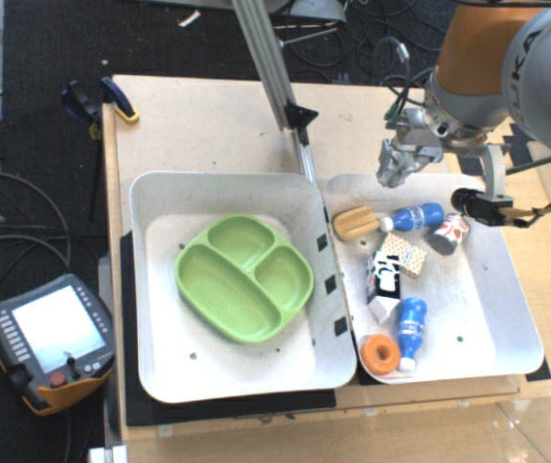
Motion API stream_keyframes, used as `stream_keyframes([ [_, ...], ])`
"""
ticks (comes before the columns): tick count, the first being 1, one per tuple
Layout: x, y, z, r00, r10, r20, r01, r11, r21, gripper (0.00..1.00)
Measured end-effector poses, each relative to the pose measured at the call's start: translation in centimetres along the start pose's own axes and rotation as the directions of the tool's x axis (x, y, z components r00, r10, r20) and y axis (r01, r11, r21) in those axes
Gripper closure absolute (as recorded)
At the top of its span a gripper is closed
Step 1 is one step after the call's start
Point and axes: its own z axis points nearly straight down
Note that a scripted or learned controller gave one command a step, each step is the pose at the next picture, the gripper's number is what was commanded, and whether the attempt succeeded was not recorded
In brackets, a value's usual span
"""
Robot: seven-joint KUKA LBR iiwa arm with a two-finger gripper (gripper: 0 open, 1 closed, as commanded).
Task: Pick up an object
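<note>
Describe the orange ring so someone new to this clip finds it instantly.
Look in the right white bin, at its near left corner. The orange ring lies flat there, beside the lower blue bottle. It is the only round, orange item with a hole through it.

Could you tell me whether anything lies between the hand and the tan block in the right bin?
Nothing visible does. The hand hangs above the right bin's back edge, and the tan block lies just below it to its left, its top uncovered. A blue bottle lies beside the block.
</note>
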Motion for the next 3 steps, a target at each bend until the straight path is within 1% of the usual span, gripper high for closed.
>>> stream_keyframes([
  [1,6.0,-0.7,-0.5,1.0,-0.001,-0.001,0.001,1.0,-0.001,1.0],
  [2,11.3,-1.4,-1.0,1.0,-0.001,0.0,0.001,1.0,-0.001,1.0],
  [3,15.8,-3.0,0.2,1.0,0.0,0.0,0.0,1.0,0.002,1.0],
])
